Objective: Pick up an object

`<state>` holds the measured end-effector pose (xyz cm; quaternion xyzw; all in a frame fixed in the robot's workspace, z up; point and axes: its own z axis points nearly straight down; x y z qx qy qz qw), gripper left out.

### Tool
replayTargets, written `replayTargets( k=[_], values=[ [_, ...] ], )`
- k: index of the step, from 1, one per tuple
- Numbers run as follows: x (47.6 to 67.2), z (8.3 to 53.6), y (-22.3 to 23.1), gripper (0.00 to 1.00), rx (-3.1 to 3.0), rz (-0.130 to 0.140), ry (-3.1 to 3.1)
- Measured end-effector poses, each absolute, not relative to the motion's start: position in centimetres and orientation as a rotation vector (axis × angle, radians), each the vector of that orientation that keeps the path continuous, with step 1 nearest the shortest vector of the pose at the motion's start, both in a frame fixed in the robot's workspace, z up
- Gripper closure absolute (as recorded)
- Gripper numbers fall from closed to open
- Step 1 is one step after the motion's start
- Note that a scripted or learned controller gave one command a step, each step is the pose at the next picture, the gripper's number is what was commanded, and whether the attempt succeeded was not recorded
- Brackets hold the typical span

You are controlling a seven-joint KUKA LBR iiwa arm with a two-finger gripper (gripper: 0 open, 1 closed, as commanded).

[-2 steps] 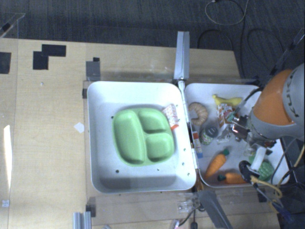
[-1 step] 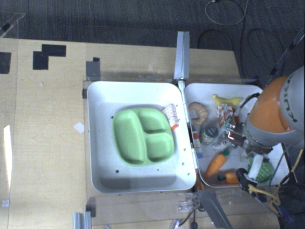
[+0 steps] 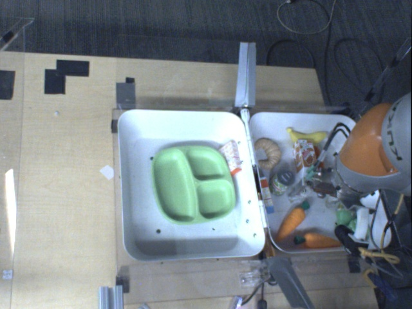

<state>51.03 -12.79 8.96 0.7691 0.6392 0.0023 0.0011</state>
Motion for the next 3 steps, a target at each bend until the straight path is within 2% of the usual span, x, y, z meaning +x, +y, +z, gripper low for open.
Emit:
replayTargets(
  k=[1, 2, 3],
  values=[
    [51.4, 9.9, -12.6, 1.0, 2.409, 0.015, 2.009],
    [55.7, 23.5, -11.3, 1.0, 2.453, 0.001, 1.959],
    [56.9, 27.1, -1.5, 1.0, 2.603, 0.0, 1.757]
  ],
)
